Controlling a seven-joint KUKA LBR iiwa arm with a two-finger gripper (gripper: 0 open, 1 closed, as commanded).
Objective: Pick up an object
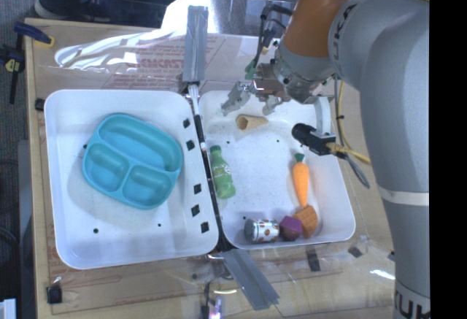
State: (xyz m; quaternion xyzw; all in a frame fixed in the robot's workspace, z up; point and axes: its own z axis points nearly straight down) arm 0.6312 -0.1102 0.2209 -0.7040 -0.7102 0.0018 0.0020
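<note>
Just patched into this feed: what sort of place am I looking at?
Probably a robot lab bench for grasping trials: two white bins, toy items like a carrot and green bottle, and clamps at the bench edge.

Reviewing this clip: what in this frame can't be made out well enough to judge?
- Gripper: blurred in the camera view; whether it grips anything cannot be told.
- Can: label too small to read.
- Purple item: partly covered by the orange piece; its kind is unclear.
- Right bin: far corner hidden by the arm.
</note>
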